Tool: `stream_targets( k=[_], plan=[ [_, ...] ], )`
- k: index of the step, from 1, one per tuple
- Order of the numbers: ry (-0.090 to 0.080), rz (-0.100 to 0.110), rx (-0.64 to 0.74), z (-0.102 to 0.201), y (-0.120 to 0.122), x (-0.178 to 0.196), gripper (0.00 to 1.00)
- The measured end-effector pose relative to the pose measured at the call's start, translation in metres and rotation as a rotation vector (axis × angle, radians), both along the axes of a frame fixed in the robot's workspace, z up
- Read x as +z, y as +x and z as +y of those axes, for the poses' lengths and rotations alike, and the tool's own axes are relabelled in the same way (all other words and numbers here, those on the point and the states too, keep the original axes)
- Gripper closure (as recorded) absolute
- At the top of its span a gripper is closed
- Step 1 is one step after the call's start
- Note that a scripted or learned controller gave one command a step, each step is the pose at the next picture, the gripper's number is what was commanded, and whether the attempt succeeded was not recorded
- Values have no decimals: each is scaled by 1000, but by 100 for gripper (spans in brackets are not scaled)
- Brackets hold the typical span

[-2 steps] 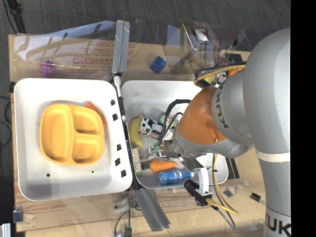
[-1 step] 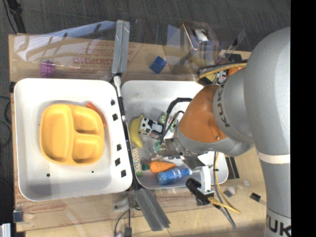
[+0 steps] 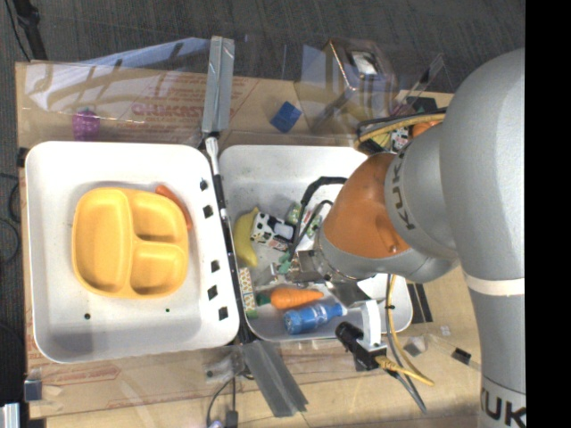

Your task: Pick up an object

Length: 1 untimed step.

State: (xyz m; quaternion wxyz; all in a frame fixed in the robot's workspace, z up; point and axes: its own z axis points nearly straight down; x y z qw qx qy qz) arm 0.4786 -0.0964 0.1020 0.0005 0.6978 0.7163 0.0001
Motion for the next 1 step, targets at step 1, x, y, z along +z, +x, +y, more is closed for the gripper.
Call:
stream_targets(
  k=[1],
  plan=[
    [2, 3, 4, -3, -2, -10, 0]
  ],
)
